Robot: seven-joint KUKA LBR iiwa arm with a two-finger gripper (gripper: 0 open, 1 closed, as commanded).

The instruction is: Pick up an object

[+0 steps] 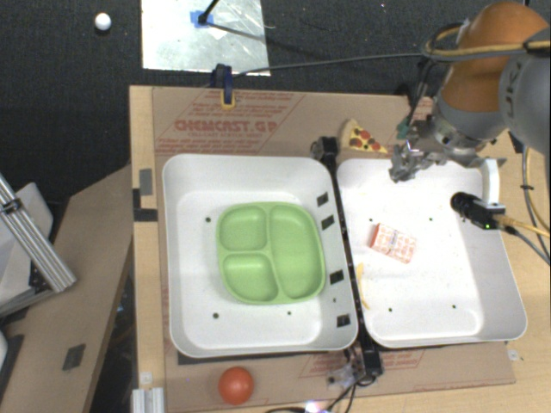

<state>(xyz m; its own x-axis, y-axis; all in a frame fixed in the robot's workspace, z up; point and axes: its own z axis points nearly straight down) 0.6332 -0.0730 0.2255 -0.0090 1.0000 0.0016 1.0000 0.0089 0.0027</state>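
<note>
Divided tray point(271, 252) in left bin point(185, 179); small packet point(393, 243) in right bin point(491, 317); ball point(235, 385) before left bin.

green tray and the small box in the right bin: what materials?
Green tray: looks like moulded plastic, matte, with smooth rounded compartments. Small box: likely printed cardboard, flat faces and crisp edges; print too small to read.

The scene is viewed from one fixed camera set above the brown cardboard-covered table point(258, 114), angled downward at moderate range; both shallow white plastic bins point(189, 231) are framed fully.
</note>
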